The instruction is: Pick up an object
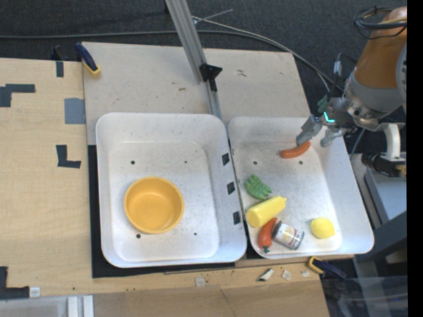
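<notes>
My gripper (318, 136) hangs over the far right part of the right bin (344, 177), its two grey fingers spread apart with nothing between them. An orange carrot-like piece (294, 152) lies just left of and below the fingertips, apart from them. Nearer the front of the same bin lie a green ridged piece (258, 187), a yellow corn-like piece (266, 211), a red pepper-like piece (266, 233), a small can (289, 236) on its side, and a yellow lemon (322, 228).
The left bin (112, 137) holds a yellow bowl (154, 205) at its front left. A slanted metal pole (192, 41) runs from the top down to the gap between the bins. Small clips lie at the bench's back left and front edge.
</notes>
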Robot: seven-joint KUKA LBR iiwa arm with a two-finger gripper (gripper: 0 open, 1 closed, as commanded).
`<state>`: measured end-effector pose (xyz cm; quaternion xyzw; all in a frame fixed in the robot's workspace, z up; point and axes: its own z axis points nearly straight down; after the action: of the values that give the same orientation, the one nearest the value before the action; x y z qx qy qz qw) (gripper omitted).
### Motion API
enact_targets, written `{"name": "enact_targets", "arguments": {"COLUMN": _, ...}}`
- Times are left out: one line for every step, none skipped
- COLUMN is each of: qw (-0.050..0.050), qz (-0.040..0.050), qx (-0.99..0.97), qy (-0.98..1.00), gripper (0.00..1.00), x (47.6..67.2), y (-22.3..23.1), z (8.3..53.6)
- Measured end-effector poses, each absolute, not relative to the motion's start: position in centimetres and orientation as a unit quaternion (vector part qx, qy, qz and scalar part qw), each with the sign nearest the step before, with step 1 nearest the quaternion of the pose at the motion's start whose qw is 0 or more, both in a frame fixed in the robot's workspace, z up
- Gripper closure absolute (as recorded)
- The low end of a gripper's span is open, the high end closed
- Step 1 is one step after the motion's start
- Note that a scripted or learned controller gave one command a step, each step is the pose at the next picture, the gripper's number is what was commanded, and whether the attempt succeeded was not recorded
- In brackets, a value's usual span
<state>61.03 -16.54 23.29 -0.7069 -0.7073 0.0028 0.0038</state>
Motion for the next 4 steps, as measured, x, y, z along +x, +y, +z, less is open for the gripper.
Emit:
{"name": "enact_targets", "arguments": {"qw": 0.001, "qz": 0.0004, "qx": -0.707, "qy": -0.708, "gripper": 0.00, "x": 61.2, "y": -16.6, "z": 23.7}}
{"name": "enact_targets", "arguments": {"qw": 0.003, "qz": 0.0035, "qx": -0.707, "qy": -0.707, "gripper": 0.00, "x": 60.0, "y": -16.5, "z": 18.0}}
{"name": "enact_targets", "arguments": {"qw": 0.004, "qz": 0.0035, "qx": -0.706, "qy": -0.708, "gripper": 0.00, "x": 60.3, "y": -15.5, "z": 12.0}}
{"name": "enact_targets", "arguments": {"qw": -0.001, "qz": 0.0011, "qx": -0.707, "qy": -0.708, "gripper": 0.00, "x": 60.3, "y": -15.5, "z": 8.7}}
